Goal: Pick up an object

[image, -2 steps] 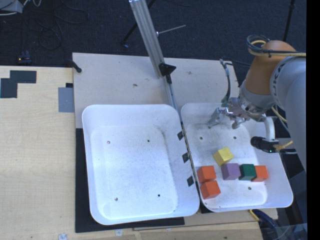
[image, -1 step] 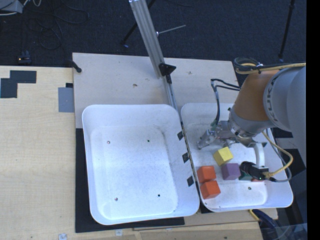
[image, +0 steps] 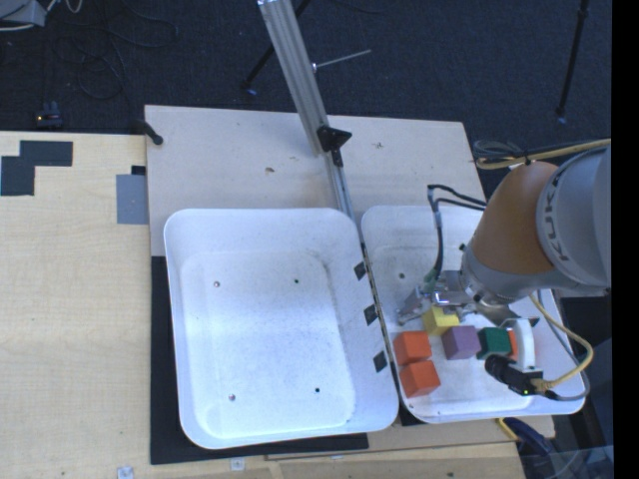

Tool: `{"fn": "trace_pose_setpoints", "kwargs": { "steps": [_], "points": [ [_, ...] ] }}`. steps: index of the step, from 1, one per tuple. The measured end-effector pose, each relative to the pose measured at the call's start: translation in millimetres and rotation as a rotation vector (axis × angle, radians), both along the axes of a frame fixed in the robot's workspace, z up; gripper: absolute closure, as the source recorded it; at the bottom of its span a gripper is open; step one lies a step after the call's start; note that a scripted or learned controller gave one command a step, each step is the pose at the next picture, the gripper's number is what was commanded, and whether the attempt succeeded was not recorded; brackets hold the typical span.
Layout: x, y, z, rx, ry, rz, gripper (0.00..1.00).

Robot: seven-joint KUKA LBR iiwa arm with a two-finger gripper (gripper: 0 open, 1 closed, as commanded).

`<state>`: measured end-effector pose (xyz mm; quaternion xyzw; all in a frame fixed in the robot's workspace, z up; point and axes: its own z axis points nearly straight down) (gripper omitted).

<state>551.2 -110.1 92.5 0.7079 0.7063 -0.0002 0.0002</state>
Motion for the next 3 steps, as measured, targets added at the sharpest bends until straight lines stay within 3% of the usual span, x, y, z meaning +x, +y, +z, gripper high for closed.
{"fn": "trace_pose_setpoints", "kwargs": {
  "steps": [1, 2, 3],
  "points": [
    [0.3, -2.0, 9.3, 0.003, 0.002, -0.008, 1.00],
    [51.6, 95.6, 102.0, 0.004, -0.006, 0.011, 1.00],
    [-3.7, 157.1, 141.5, 0.005, 0.003, 0.009, 1.00]
  ]
}}
